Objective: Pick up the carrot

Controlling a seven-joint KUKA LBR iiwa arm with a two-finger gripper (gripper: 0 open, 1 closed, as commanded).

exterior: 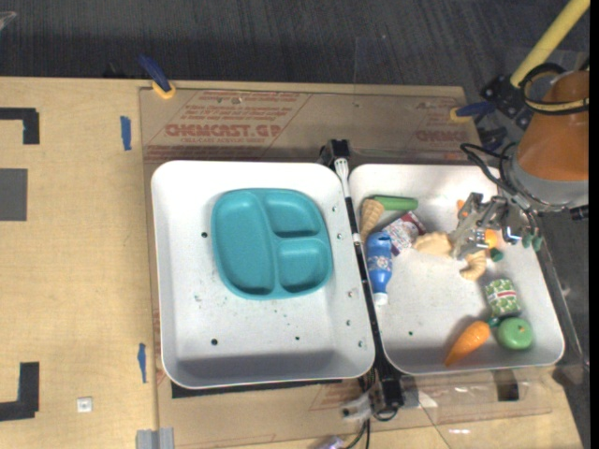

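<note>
The orange carrot (468, 340) lies near the front of the right bin (421, 344), tilted, with a green apple (513, 333) just to its right. My gripper (471, 232) hangs over the back right part of that bin, well behind the carrot, above a pale yellowish item (474, 266). Its metal fingers point down and left, and nothing from the bin shows clearly between them. The orange band of the arm (554, 148) sits above it at the right.
The left bin (178, 279) holds a teal divided plate (271, 241). In the right bin lie a blue bottle (378, 260), an ice-cream cone (372, 215), a green item (397, 202), a tan piece (432, 243) and a green-labelled can (502, 296). A yellow pole (558, 28) slants at the top right.
</note>
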